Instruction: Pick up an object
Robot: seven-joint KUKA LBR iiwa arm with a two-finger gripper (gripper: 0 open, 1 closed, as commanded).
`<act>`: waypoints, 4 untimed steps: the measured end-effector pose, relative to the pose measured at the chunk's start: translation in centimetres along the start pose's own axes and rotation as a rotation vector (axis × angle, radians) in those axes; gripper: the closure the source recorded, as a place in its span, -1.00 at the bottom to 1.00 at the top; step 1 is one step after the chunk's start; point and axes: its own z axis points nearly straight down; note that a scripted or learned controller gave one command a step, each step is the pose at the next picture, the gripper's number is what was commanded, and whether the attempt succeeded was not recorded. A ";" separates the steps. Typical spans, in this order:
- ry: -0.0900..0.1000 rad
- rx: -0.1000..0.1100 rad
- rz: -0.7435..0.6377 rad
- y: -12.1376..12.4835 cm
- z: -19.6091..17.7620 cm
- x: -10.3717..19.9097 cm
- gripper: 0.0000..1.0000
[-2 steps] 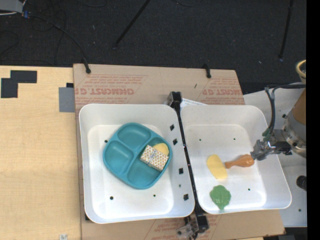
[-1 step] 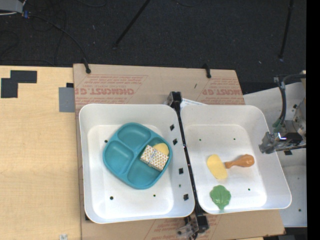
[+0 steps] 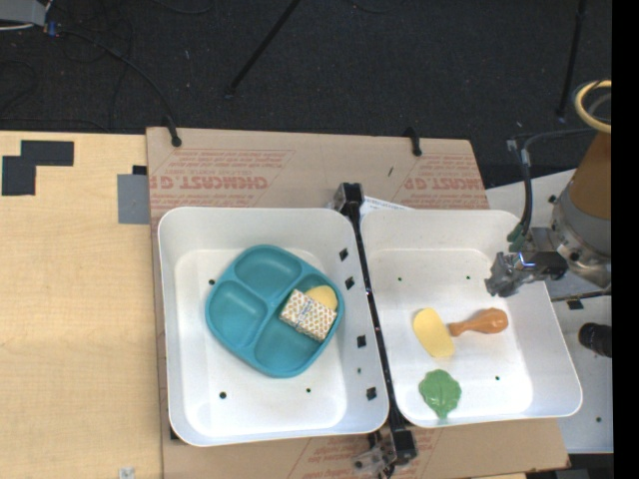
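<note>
the pale wooden worktop (image 3: 70,307) carried a sheet of brown printed cardboard (image 3: 300,173), and on it sat two shallow white plastic bins side by side. the left white bin (image 3: 190,397) held a round teal plastic plate with compartments (image 3: 240,312), lying near the bin's middle. in the plate's right-hand compartment lay a small patterned beige block (image 3: 308,313), touching a yellow rounded piece (image 3: 323,296) just behind it. the right white bin (image 3: 544,392) held three small things near its middle and front: a pale yellow oblong toy (image 3: 432,332), an orange-brown drumstick-shaped toy (image 3: 480,322) touching it on the side toward the bin's right edge, and a green leafy toy (image 3: 439,391) near the front edge. the grey arm reached over the right bin's right edge, its dark jaws (image 3: 504,272) above the bin's far right part, apart from the toys; how far they were open could not be told.
</note>
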 end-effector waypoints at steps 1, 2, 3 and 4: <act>0.001 0.003 0.001 1.0 1.6 4.6 1.00; 0.000 0.004 0.001 2.2 3.2 9.9 1.00; 0.000 0.003 0.001 3.3 4.5 15.5 1.00; -0.001 0.002 0.000 4.1 5.4 20.9 1.00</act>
